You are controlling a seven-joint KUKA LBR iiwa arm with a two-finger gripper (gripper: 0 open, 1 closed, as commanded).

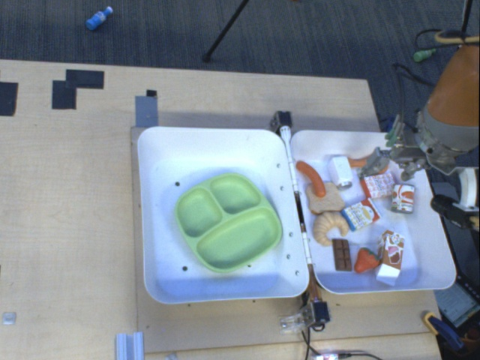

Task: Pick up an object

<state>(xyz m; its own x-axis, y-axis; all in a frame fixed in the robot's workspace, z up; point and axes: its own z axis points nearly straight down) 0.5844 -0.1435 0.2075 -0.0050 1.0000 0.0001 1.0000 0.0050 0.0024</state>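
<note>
We see no single object singled out: the candidates lie heaped in the right bin (pixel 442 265). Taking the croissant (pixel 327 226) as our landmark, a red sausage (pixel 310 177) lies above it toward the bin's far left corner, and a tan biscuit-like piece (pixel 327 199) sits directly above it, touching it. Just right of the croissant is a small blue and white carton (pixel 360 215); below and right of it lie a chocolate bar (pixel 342 255), a red strawberry-like piece (pixel 366 261) and a brown and white carton (pixel 391 257). Farther right and up from the croissant we see a red and white packet (pixel 379 186), a small can (pixel 403 198) and a white bottle (pixel 341 170).

The gripper (pixel 390 159) hangs over the bin's far right part, up and right of the croissant, near the red and white packet. We cannot tell whether it is apart or together, and we see nothing clamped in it.

Left of the croissant, across the bin wall, the left bin (pixel 150 201) holds a green divided plate (pixel 229 220).
</note>
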